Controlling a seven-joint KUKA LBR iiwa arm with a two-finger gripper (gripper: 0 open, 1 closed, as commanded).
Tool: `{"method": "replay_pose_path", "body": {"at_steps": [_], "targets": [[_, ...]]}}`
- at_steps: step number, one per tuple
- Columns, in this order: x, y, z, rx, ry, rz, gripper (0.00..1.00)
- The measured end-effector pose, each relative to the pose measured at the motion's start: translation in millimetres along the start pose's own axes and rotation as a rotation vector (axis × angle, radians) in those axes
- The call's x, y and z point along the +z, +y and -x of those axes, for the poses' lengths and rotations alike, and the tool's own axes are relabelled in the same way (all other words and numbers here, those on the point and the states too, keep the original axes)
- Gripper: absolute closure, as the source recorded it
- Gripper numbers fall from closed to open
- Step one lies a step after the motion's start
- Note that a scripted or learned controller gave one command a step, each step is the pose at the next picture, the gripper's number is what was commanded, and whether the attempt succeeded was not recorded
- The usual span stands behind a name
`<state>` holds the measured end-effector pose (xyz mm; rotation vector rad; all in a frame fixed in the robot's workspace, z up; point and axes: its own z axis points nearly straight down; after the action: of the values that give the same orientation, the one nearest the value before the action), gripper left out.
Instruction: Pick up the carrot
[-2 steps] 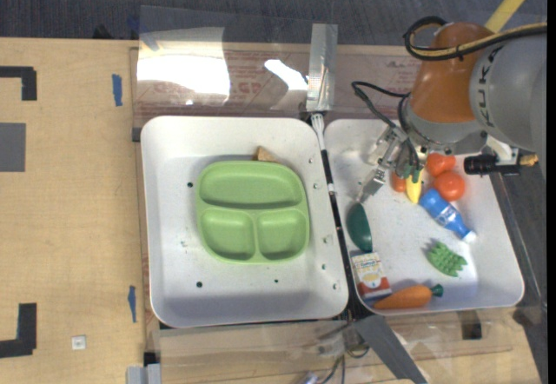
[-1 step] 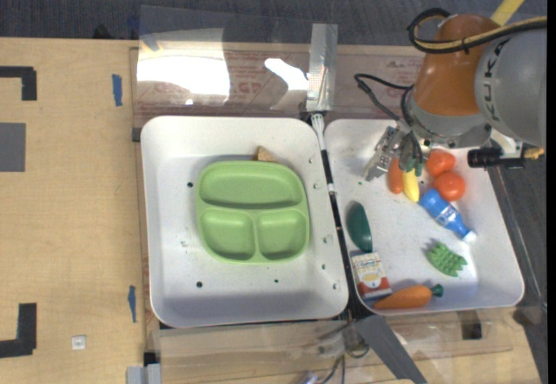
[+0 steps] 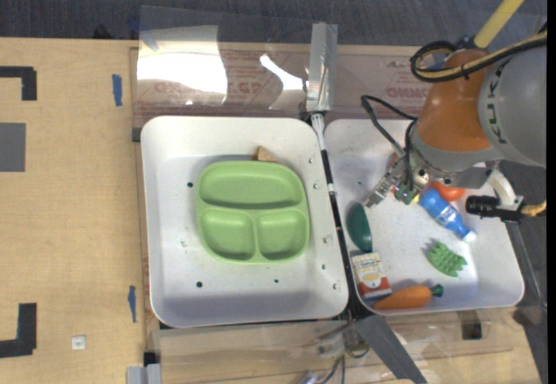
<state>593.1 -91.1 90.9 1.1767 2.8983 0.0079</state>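
**Carrot at the front of the right bin**

Two white bins sit side by side on the bench. Over the right bin point(image 3: 508, 282) hangs the gripper point(image 3: 393, 187); how far it is open I cannot tell, and I see nothing in it. Well apart from it, the carrot point(image 3: 404, 296) lies along that bin's front edge, beside a small carton point(image 3: 371, 274). A green divided plate point(image 3: 254, 210) rests in the left bin point(image 3: 165, 200).
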Motion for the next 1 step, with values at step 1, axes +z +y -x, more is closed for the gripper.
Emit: {"method": "replay_pose_path", "body": {"at_steps": [1], "targets": [[-0.8,-20.8,-12.2,-0.282,-0.002,0.000,1.00]]}}
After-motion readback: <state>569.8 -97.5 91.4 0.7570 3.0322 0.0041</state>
